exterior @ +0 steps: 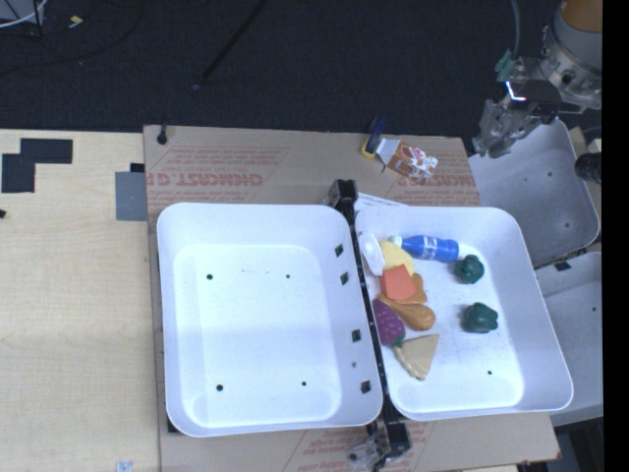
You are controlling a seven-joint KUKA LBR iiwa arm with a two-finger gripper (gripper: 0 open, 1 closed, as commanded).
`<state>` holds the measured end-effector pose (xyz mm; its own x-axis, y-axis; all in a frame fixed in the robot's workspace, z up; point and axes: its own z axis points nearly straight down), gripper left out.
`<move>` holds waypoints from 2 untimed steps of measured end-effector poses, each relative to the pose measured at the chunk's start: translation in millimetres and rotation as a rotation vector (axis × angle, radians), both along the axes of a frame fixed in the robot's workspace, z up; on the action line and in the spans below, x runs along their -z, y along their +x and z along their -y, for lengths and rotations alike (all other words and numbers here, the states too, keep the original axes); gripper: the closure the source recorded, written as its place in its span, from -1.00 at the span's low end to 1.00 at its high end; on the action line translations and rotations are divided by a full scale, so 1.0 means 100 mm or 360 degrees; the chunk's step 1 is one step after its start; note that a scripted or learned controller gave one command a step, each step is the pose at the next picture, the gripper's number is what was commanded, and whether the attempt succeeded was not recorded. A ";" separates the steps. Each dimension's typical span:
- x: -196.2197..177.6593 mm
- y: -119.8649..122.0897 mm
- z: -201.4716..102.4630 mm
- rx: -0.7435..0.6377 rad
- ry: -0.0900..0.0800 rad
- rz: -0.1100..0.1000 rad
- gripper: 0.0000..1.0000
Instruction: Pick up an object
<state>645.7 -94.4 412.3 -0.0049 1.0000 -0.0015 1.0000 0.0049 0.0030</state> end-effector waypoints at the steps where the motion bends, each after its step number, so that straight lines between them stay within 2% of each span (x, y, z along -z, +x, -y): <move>1: 0.25 -0.02 0.54 0.0014 0.0000 -0.0013 1.00; 2: 0.50 -0.02 0.90 0.0010 0.0001 -0.0012 1.00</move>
<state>643.6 -184.7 362.6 0.0016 1.0000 -0.0010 1.0000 -0.0016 -0.0046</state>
